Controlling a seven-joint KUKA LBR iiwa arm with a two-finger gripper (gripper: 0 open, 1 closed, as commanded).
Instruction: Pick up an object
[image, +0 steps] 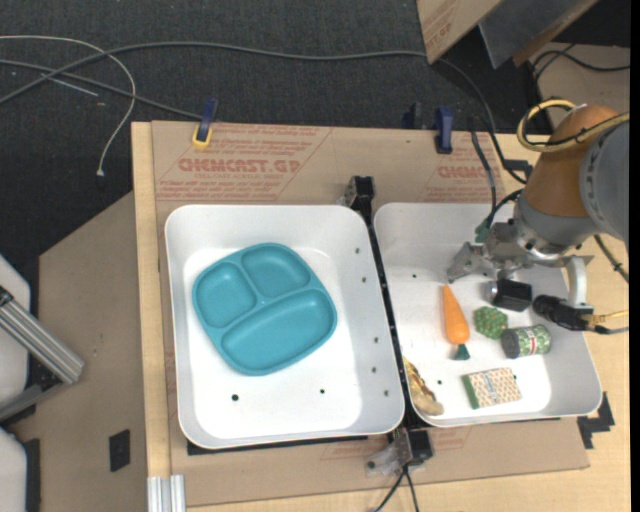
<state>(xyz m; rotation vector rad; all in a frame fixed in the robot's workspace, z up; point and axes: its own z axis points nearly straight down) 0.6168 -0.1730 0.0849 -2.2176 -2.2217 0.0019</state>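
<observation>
My gripper (470, 262) hangs over the upper middle of the right bin (420, 235), just above and to the right of the top of an orange carrot (456, 315). The carrot lies lengthwise in the bin's middle. Right of it sit a small green lumpy toy (490, 321) and a dark can with a green label (527, 341) on its side. Nearer the front edge lie a patterned rectangular block (492, 387) and a tan, peel-like thing (422, 388). I see nothing held in the gripper.
The left bin (190, 240) holds a blue divided plate (265, 306). The grey arm with its orange band (565, 170) covers the right bin's upper right corner. A black clamp (360, 190) sits where the bins meet at the back. Cables trail off the bench's right side.
</observation>
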